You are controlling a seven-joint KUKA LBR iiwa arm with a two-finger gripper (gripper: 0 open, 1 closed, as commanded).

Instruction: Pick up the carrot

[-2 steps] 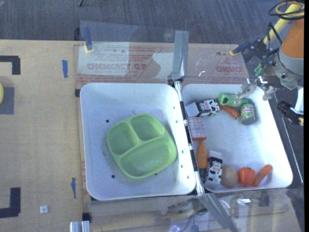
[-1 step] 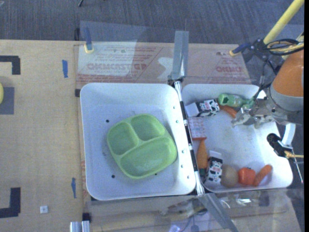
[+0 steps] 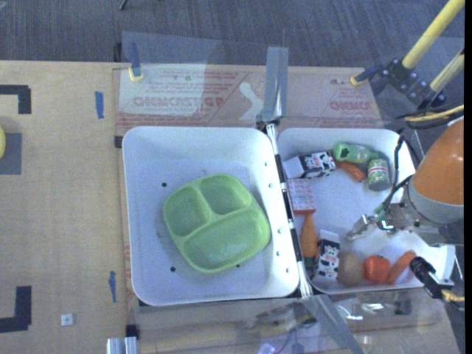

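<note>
You see wooden bench, light tan top. Two shallow white bins sit side by side on it: left bin mid-bench, right bin touching it toward bench's right edge. Printed cardboard sheet lies along far edge behind bins. Blue tape strips and black corner marks near left edge.

Even, soft light over the whole bench, no hard shadows anywhere. The left bin glows bright white, close to washed out around the green plate, which drops only a faint shadow toward five o'clock. Pale glare off the clear sheet at twelve o'clock. Picture's soft and grainy all over, and small items in the right bin smear together.
</note>
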